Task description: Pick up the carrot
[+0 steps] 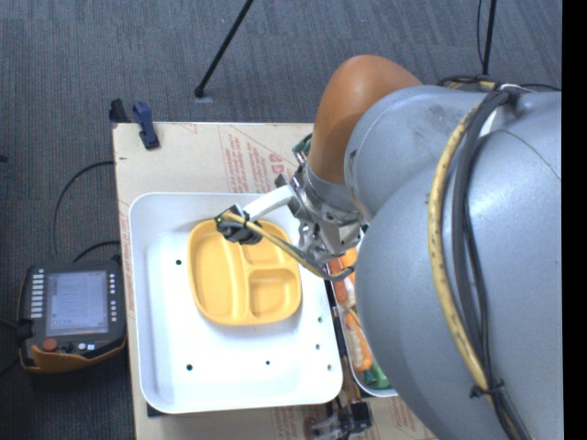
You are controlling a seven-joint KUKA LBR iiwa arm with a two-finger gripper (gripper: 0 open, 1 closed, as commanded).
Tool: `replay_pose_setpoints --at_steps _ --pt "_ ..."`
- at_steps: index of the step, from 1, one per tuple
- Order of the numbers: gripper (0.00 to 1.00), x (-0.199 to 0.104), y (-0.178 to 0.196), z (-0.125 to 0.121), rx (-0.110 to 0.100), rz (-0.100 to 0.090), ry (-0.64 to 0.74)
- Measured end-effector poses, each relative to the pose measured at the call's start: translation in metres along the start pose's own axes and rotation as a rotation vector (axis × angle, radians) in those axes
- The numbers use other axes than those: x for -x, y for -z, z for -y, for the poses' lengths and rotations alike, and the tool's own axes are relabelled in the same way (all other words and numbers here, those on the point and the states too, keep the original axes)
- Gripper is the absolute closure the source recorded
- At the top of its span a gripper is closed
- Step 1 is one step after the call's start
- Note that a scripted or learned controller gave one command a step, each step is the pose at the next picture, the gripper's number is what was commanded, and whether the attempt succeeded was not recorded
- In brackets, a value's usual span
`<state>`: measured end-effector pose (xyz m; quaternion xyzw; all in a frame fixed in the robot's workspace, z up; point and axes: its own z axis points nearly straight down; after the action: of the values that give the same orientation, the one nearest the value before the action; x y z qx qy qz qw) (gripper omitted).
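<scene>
Grey arm (459, 246) crowds the right bin (359, 379); claw state cannot be told.

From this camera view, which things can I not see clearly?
- Right bin: mostly hidden by the arm; just a sliver with orange and green items shows.
- Carrot: cannot be told apart among those items.
- Gripper: finger state unreadable under the wrist.
- Yellow tray: fully visible.

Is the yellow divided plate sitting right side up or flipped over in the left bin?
Right side up. The yellow plate shows its compartments facing upward, lying flat in the left white bin.
</scene>
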<state>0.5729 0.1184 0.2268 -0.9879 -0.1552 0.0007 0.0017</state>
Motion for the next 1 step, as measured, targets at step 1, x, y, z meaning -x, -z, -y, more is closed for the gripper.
replay_pose_setpoints --at_steps 1 --pt "0.00 0.0007 -0.0003 -0.0030 0.002 0.001 -0.005"
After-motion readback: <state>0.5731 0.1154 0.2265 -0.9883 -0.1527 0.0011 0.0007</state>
